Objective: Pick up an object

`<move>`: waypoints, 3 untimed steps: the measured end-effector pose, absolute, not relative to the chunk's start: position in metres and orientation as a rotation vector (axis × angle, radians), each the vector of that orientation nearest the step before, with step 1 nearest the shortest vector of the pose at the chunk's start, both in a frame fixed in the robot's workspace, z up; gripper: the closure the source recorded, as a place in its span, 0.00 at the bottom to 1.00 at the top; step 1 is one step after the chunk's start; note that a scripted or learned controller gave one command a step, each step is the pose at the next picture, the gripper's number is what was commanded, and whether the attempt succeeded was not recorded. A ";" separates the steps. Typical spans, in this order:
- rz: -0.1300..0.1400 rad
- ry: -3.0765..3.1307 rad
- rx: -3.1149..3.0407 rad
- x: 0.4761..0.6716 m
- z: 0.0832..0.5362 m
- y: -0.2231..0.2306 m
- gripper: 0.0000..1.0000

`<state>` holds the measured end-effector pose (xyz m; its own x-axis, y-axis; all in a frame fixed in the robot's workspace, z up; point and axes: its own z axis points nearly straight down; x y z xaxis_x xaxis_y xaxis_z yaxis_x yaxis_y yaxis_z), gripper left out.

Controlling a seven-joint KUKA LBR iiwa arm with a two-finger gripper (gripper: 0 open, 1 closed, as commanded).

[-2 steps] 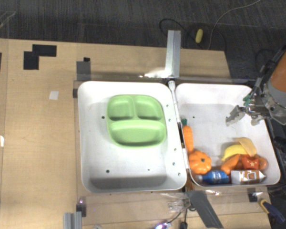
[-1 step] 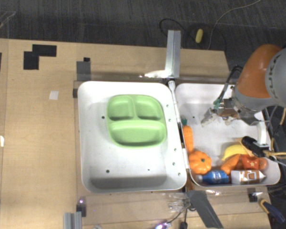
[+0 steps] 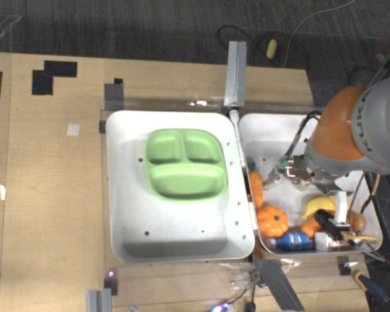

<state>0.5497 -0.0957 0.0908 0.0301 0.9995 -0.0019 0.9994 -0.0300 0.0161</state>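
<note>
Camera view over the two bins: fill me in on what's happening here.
The grey arm reaches in over the right bin, with its gripper low above the toys piled at the near end: an orange pumpkin, a banana and a blue bottle. Nothing shows between the jaws, so no pick yet. The left bin holds a green divided tray.

My arm (image 3: 367,132) is grey with an orange band. Both bins (image 3: 127,174) are white. The divided plate (image 3: 184,163) in the left bin is plain light green. At the right bin's near edge: an orange pumpkin (image 3: 272,221), a yellow banana (image 3: 320,205), a blue bottle (image 3: 292,242). The bench (image 3: 45,194) is pale wood.
</note>
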 end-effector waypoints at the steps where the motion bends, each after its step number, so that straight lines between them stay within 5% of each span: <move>1: 0.014 2.162 2.259 0.493 0.091 -0.154 0.00; 2: 0.022 2.104 2.310 0.493 0.091 -0.091 0.00; 3: 0.013 2.453 1.933 0.514 0.092 -0.087 0.00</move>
<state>0.5136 -0.0866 0.0915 -0.2339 0.9722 -0.0098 0.9721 0.2340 0.0181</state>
